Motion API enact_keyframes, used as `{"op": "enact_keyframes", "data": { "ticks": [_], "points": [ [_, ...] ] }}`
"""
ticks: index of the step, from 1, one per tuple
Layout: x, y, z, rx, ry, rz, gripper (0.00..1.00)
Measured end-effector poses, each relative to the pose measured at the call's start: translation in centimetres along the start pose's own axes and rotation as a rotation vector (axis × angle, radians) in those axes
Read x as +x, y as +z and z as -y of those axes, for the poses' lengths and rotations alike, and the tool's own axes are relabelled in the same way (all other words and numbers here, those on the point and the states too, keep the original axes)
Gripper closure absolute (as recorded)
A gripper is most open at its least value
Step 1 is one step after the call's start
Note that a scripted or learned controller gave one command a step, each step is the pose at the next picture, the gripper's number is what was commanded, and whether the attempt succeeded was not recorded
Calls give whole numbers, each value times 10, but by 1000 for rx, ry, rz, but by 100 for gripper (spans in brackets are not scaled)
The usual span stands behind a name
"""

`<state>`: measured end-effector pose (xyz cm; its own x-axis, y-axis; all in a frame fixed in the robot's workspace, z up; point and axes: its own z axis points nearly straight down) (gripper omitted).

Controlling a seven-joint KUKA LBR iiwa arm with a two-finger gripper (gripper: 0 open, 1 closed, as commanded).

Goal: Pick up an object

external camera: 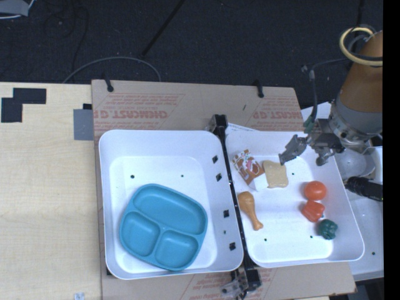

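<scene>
1. the gripper (307, 150) is hovering with fingers spread apart, gripping nothing, at the right bin's (350, 255) 1 o'clock edge.
2. a bread slice (275, 174) is lying just at its 7 o'clock, beside a chicken drumstick (250, 209).

Grey arm (356, 114), orange band (365, 83)

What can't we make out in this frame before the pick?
- Claw: its tips sit small and dark over the right bin's far rim; open or shut, I cannot tell.
- Arm: cut off by the camera view's right edge.
- Printed packet: label too small to read.
- Green item: too small to identify.
- Blue plate: hides part of the left bin's floor.
</scene>
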<state>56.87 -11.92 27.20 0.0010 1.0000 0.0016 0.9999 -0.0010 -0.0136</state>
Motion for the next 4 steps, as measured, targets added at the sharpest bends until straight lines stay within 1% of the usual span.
{"op": "enact_keyframes", "data": {
  "ticks": [1,2,3,4],
  "points": [
    [0,-6,-2,-12,-2,2,0],
    [-10,45,-3,-5,0,0,0],
    [-4,94,5,-5,-1,0,0],
    [-1,155,13,-4,-1,-1,0]
  ]
}}
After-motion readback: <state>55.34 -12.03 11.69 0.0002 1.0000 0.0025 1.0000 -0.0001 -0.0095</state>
